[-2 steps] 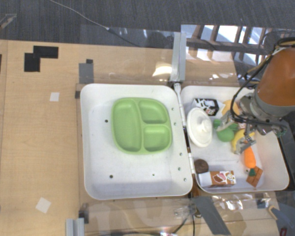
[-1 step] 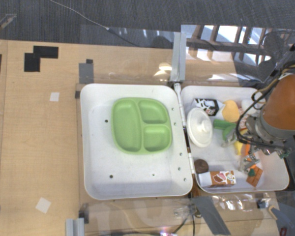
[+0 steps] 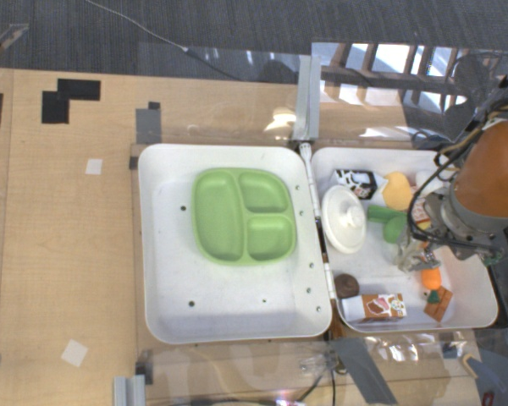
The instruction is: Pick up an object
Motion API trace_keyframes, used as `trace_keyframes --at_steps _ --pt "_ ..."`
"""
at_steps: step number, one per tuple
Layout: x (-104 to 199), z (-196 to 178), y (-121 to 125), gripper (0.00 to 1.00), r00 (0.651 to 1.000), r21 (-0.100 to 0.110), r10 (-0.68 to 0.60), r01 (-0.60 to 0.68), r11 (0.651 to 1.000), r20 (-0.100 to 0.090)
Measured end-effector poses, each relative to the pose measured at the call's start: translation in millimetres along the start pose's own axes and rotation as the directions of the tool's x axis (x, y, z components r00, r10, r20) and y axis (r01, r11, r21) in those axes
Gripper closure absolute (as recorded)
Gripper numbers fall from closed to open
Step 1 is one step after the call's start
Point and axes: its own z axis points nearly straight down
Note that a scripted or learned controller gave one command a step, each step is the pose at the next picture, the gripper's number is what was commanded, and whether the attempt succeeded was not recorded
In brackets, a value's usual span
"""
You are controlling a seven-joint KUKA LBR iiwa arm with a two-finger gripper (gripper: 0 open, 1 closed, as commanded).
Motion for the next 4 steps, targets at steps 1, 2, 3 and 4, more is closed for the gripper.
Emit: trace_keyframes --at_steps 1,2,3,4 --pt "-66.9 -177.5 18.1 1.0 1.0 0.001 0.028 -0.028 1.0 -0.001" --pt "-64.8 -173.0 18.1 0.0 0.999 -0.004 0.03 -0.031 1.0 -0.009" --pt "12.1 -54.4 27.0 0.0 0.979 -0.016 -0.205 0.204 0.979 -0.018" --pt "29.2 7.1 8.9 0.0 0.934 -0.009 -0.358 0.358 0.934 -0.01"
